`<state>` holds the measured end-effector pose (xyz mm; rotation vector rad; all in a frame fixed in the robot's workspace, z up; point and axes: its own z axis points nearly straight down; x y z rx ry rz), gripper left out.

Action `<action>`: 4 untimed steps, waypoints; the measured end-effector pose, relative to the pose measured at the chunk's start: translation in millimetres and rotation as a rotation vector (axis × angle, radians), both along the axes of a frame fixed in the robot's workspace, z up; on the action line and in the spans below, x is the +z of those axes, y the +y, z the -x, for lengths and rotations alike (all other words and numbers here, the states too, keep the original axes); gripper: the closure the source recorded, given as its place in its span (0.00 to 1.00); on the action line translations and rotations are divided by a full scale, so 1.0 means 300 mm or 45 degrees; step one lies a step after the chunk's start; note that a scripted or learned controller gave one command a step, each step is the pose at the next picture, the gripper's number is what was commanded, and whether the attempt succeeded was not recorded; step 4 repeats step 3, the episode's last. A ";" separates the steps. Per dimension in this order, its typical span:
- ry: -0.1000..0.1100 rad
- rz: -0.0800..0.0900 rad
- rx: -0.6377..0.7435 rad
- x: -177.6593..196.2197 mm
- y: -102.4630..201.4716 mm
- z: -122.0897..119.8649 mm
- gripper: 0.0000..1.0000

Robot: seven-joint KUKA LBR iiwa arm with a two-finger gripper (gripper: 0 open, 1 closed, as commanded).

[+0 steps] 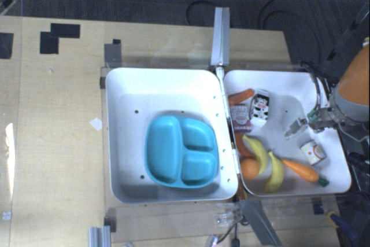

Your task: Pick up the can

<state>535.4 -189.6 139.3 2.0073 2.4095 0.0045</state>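
We found the small white can with an orange mark (313, 151) lying in the right shallow white bin (289, 85), close to that bin's right wall and just beyond the leaf end of the orange carrot (300, 170). The grey two-finger gripper (299, 126) hung over the same bin, reaching in from the right below the arm's orange band (354, 79), and the can lay just beside it, toward the near edge of the bin and slightly to the right of the fingertips. The can seemed tipped on its side with its long axis running roughly from upper left to lower right, though at this slant and size we could not be sure. The jaws looked slightly spread with nothing between them. To our judgement the coming move turned on a short shift toward the near-right corner before any descent. The two yellow bananas (266, 160) and the orange (250, 168) sat well left of the can, away from the path.
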 end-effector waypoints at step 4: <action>0.002 -0.003 -0.364 0.059 0.136 0.157 1.00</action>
